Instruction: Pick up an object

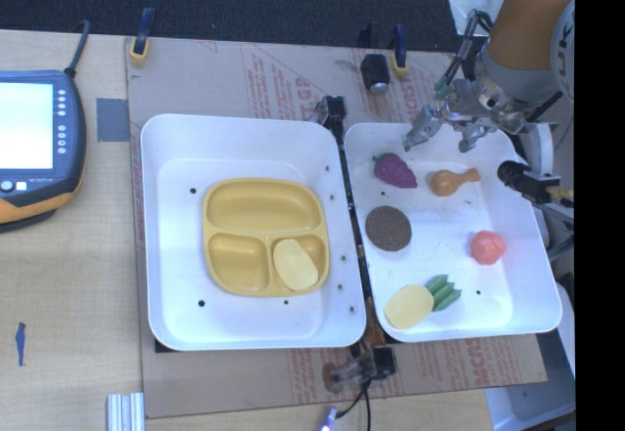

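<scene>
The right bin [518, 317] holds a purple grape bunch [395, 170], a tan drumstick [453, 181], a round brown patty [388, 228], a pink-red ball [487, 246] and a yellow fruit with green leaves [418, 303]. My gripper [447, 134] hangs over the bin's far edge, above and between the grapes and the drumstick. Its two fingers are spread apart with nothing between them. A yellow divided plate [262, 214] lies in the left bin [176, 312], with a pale yellow oval piece [296, 264] in its lower right compartment.
A teach pendant [34, 141] rests on the bench at far left. Clamps and black brackets [375, 70] sit along the bins' far side. A cable connector [356, 370] lies at the front between the bins.
</scene>
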Robot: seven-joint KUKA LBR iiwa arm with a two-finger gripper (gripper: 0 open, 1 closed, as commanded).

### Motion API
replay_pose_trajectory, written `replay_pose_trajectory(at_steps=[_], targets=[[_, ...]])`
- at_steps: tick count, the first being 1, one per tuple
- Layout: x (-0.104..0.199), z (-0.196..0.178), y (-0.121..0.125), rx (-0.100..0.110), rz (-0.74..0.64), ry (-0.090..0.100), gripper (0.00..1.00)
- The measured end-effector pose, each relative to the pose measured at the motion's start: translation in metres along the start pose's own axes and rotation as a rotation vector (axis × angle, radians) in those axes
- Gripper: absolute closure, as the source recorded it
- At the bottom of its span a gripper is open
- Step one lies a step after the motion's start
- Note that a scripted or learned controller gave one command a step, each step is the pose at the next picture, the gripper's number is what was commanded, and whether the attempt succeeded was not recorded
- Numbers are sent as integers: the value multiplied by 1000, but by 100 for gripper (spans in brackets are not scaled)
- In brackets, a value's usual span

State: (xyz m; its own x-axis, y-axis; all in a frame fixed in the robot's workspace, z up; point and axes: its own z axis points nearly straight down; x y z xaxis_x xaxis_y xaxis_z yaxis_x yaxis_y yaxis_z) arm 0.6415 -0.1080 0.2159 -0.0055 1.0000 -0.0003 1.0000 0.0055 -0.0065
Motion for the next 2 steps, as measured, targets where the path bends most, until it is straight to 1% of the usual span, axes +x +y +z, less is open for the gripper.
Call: replay_pose_trajectory(at_steps=[1, 2], targets=[[2, 97, -73, 0, 1, 0, 0], [9, 125, -7, -3, 1, 0, 0]])
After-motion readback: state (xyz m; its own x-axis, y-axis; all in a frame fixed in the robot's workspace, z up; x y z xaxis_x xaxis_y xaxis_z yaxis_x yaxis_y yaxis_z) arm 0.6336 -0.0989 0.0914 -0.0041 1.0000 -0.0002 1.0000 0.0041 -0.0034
